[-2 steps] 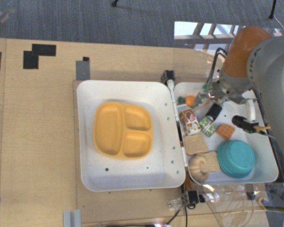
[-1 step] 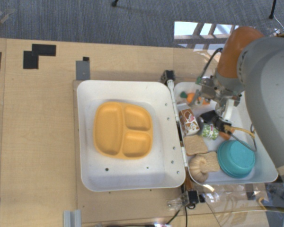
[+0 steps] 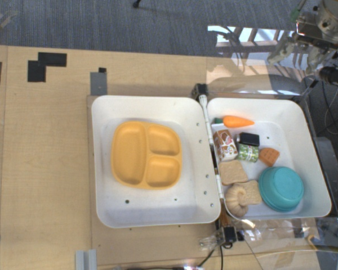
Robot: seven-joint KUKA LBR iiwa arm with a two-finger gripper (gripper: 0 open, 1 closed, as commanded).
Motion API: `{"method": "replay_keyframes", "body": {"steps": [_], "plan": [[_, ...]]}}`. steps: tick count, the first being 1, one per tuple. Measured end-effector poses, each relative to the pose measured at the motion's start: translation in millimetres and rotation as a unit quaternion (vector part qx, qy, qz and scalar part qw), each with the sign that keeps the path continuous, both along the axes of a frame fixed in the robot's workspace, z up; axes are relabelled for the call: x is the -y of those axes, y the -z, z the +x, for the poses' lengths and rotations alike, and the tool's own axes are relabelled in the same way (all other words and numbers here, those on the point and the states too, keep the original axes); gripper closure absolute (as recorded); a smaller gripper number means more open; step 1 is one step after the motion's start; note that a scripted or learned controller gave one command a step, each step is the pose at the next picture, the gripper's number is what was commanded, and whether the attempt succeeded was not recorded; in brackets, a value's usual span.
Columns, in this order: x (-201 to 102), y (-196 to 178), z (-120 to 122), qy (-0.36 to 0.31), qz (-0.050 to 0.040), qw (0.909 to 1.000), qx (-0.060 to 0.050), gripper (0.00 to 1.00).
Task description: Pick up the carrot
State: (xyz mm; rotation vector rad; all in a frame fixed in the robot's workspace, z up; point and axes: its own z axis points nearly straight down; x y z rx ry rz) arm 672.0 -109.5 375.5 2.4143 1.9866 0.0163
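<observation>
The carrot is orange with a green stub at its left end. It lies on its side near the back left corner of the right bin, apart from the other food. My gripper hangs at the upper right, above the bench beyond the right bin's back rim. It is well behind and to the right of the carrot, and nothing shows in it.
Just in front of the carrot are a small carton, a black block, a green can and a brown chunk. Bread pieces and a teal bowl lie nearer the front. The left bin holds a yellow divided plate.
</observation>
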Motion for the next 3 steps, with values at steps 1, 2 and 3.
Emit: {"method": "replay_keyframes", "body": {"steps": [1,2,3], "plan": [[83,110,-44,-0.029,0.0013,0.9995,-0.012,0.0],[36,241,-22,0.022,0.0051,0.9996,-0.014,0.0],[-2,267,-6,0.152,0.0021,0.9883,0.007,0.0]]}}
